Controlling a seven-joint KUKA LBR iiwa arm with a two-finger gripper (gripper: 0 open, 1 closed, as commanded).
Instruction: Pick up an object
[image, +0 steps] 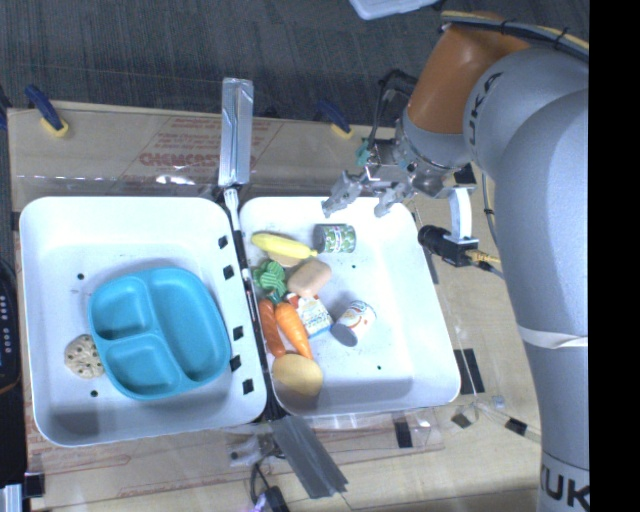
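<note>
Right bin: banana, can, carrot w/ gripper above.

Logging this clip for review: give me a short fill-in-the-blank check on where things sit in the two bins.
1. The blue tray lies in the ____ bin.
2. The cookie lies just ____ of the tray in the view.
3. The banana is ____ in colour.
4. The gripper hangs over the far edge of the ____ bin, nothing between its jaws.

Missing words: left; left; yellow; right
</note>
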